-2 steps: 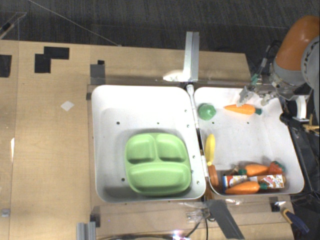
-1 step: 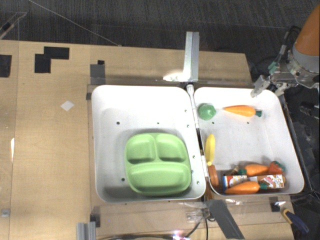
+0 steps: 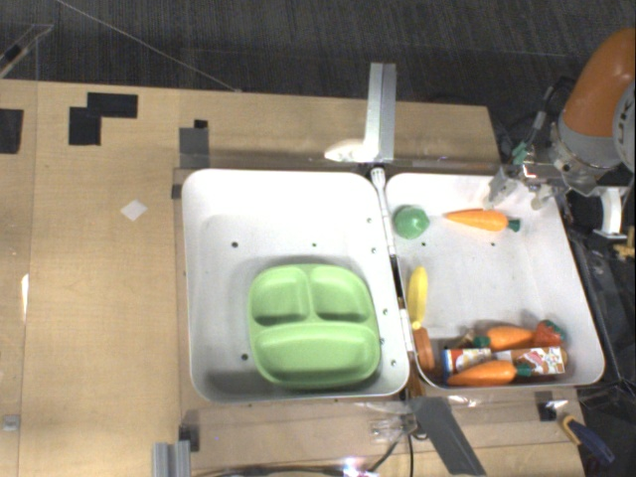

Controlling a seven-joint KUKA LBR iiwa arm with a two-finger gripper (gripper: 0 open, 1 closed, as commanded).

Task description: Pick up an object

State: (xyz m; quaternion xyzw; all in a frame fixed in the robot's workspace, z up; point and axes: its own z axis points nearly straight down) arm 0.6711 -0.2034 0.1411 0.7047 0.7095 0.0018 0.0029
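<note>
Claw (image 3: 519, 189) above right bin (image 3: 586, 306), carrot (image 3: 477, 221) just beside, green ball (image 3: 409, 221) near

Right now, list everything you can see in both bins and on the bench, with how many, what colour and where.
bins: two, white, side by side on the bench
plate: one, green, divided into compartments, in the left bin toward the near edge
ball: one, green, far left corner of the right bin
carrot: one, orange, lying near the far edge of the right bin
banana: one, yellow, along the left wall of the right bin
pile of food items: several, mostly orange and red, near edge of the right bin; exact count cannot be told
bench: one, light wood, under both bins
arm: one, grey with an orange band, at the right
gripper: one, above the right bin's far right corner, near the carrot
</note>
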